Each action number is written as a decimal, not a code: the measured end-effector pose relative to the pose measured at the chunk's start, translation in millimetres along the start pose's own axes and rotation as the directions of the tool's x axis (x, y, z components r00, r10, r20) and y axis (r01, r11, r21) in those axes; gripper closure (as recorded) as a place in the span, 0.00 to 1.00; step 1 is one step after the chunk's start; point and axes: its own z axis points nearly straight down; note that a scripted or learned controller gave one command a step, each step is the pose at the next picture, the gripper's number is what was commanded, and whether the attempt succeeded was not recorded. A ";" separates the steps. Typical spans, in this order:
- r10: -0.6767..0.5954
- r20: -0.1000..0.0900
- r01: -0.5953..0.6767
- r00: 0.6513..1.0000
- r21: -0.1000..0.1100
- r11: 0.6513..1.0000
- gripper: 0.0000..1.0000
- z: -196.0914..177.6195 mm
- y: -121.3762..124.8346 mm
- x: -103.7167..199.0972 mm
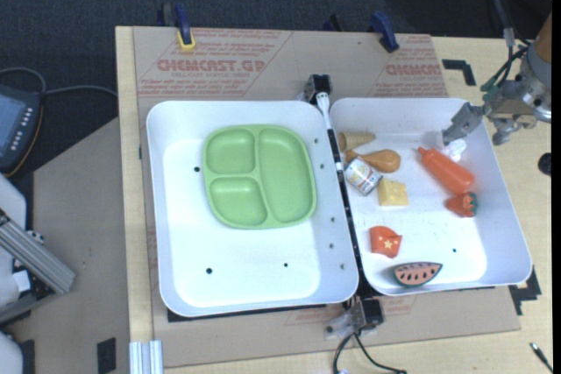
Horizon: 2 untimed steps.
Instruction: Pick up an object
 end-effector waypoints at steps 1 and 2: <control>-0.003 0.003 0.003 1.000 -0.014 1.000 0.00 -8.2 2.6 0.4; -0.002 0.002 0.002 1.000 -0.009 1.000 0.00 44.5 1.3 -9.6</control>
